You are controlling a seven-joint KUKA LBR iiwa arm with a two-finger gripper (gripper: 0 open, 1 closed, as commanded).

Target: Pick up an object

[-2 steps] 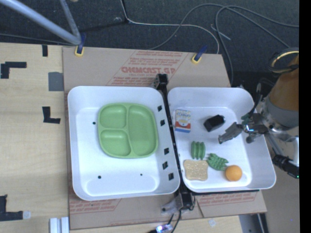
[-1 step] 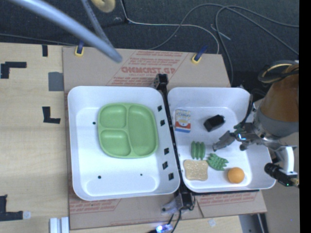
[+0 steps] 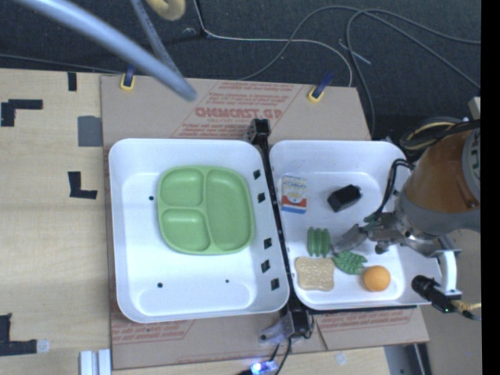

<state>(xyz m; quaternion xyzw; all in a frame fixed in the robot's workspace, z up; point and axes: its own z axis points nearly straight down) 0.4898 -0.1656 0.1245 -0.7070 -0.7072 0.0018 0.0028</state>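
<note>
Crowding is your risk: the gripper (image 3: 355, 239), whose grasp state you cannot tell, hangs low over the right bin (image 3: 312, 153) near its front edge, where green toy (image 3: 349, 262), toast (image 3: 314, 273) and orange (image 3: 376, 279) nearly touch.

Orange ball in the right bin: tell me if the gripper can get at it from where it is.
Probably yes. The orange ball lies apart from the toast and green toy, open from above, with the gripper just beside it.

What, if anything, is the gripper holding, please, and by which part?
Cannot be told: the gripper is low in the right bin, beside the green toys.
</note>
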